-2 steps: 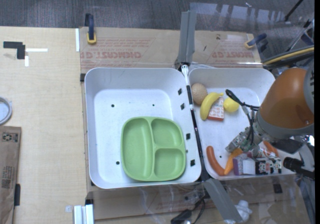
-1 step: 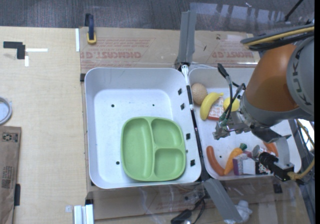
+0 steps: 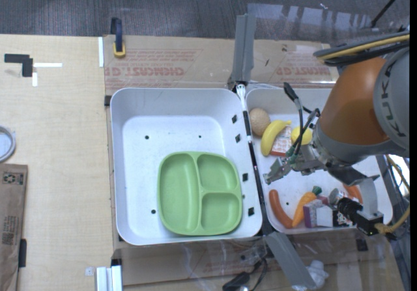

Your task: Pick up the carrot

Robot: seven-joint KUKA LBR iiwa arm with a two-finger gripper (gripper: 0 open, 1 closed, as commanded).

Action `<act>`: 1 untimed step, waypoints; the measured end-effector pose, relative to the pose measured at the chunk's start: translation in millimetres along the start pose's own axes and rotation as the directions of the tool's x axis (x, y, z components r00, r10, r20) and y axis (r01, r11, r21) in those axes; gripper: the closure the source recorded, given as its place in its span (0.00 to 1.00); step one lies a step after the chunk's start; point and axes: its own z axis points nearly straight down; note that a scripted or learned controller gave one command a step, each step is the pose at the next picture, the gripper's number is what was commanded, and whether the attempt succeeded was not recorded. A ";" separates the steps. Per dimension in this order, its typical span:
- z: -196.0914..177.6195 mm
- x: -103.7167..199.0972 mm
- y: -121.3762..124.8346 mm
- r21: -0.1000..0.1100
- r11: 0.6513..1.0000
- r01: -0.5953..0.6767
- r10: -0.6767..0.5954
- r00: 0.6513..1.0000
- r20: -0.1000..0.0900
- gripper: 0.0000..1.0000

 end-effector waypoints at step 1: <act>29.1 -68.7 -12.6 0.001 0.991 0.132 -0.132 0.991 -0.001 0.00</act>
